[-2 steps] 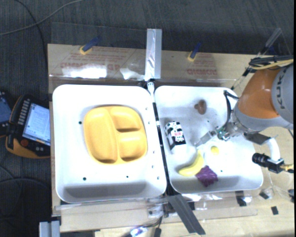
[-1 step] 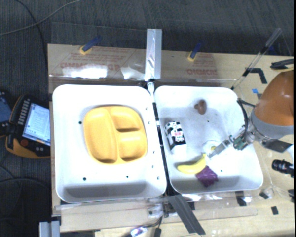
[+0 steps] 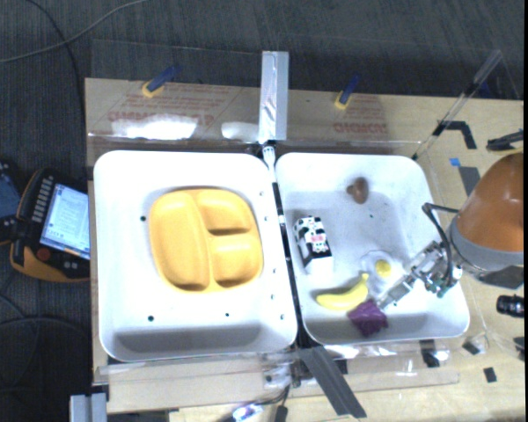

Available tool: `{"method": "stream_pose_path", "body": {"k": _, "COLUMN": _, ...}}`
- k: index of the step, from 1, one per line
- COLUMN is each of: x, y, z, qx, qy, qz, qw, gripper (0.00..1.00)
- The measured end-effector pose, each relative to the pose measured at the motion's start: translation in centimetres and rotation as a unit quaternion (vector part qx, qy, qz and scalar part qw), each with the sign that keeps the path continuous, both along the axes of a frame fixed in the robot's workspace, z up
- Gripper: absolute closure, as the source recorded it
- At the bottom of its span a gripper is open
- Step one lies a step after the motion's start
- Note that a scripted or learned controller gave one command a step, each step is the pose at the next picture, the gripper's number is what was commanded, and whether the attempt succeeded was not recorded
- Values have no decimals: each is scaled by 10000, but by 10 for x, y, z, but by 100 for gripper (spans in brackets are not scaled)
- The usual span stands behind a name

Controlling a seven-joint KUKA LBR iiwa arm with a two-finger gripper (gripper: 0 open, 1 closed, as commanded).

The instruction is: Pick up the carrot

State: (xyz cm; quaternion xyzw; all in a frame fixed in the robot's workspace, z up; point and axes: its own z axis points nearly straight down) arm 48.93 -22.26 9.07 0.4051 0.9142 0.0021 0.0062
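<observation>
Nearest edge of the right bin [image 3: 440,236]: a purple lump [image 3: 368,317] by the front wall, with a yellow banana [image 3: 338,298] just beside it on the left, its long axis running roughly left to right with the right tip turned up. The gripper [image 3: 396,294] comes in low from the right, its tip just above and beside the purple lump and near the banana's raised end. At this slant and size I cannot tell whether the claw is open or closed, and nothing can be seen gripped in it. Just behind the tip is a pale, clear-looking ring with a yellow spot [image 3: 379,267] — too blurred to name. Further back are a black-and-white patterned box [image 3: 312,238] near the dividing wall and a small brown lump [image 3: 358,189] toward the far wall. As for the carrot, I cannot pick it out with any confidence — nothing orange and tapered can be made out among these items, so it may lie under the wrist [image 3: 502,214]. Its direction from the claw and its long axis stay unsettled, and any closing move here looks likelier to catch the purple lump or the banana. The left bin [image 3: 114,236] holds a yellow divided tray [image 3: 207,237], well apart from the claw.
</observation>
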Motion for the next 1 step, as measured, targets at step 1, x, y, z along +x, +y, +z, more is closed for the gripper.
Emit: {"method": "stream_pose_path", "body": {"k": 1, "x": 1, "y": -2, "z": 1, "qx": -54, "qy": -19, "qz": 1794, "qw": 9838, "gripper": 0}}
